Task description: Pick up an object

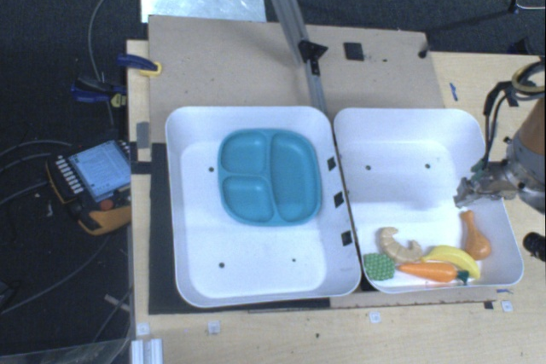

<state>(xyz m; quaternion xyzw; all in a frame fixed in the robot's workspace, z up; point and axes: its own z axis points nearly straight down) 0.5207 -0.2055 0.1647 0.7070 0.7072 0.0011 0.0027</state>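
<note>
Camera view: pincer, grip state unreadable, hangs at right bin's right edge above crowded toys.

The arm is cut off by the frame's right edge, leaving just its wrist above the gripper. The gripper's 2 fingers blur into 1 grey mass. Below it, the banana hides part of the carrot.

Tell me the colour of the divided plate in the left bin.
Blue-green, seen in the camera view: plate.
</note>
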